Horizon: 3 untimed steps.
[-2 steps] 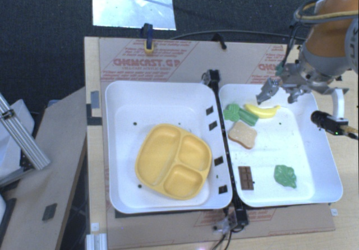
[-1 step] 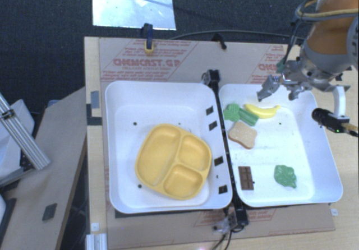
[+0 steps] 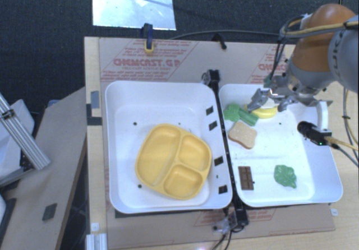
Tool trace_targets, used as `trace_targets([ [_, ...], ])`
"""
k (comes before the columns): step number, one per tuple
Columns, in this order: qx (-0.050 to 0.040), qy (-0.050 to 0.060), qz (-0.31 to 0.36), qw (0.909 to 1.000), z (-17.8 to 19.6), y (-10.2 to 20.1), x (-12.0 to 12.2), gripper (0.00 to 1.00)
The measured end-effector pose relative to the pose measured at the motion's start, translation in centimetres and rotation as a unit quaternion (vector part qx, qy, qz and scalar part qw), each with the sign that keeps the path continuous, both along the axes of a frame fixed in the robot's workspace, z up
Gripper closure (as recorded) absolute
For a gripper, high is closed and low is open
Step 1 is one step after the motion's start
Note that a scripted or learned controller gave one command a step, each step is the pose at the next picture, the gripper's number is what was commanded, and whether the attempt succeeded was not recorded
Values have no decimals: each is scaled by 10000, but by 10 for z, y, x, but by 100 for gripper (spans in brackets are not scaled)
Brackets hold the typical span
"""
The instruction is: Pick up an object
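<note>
**Still reaching: nothing lifted yet**

Nothing is in the grasp so far, so the pick is, by my reading, at the approach stage, with closing and lifting still to come. The gripper (image 3: 271,100) hangs over the far part of the right bin (image 3: 328,187), its two fingers spread apart with no object between them. Just below and between the fingertips lies a yellow banana (image 3: 266,112), the likeliest target; the left finger sits near the banana's left end, the right finger just past its right end. Whether the fingertips touch it I cannot tell.

Touching the banana's left end is a green toy (image 3: 239,114). A slice of bread (image 3: 243,134) lies nearer the camera, a brown chocolate bar (image 3: 245,177) and a green leafy piece (image 3: 285,176) nearer again. The left bin (image 3: 120,131) holds a yellow divided plate (image 3: 174,160).
</note>
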<state>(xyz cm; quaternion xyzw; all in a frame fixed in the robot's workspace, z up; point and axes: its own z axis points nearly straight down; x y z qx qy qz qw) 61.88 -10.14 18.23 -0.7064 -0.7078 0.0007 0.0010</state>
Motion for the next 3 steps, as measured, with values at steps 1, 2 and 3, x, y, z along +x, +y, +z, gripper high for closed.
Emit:
trace_targets([
  [1,0,3,-2,10000,-62,1,4,0],
  [2,0,-37,-9,10000,-97,1,6,0],
  [3,4,-77,-3,10000,-82,2,9,100],
])
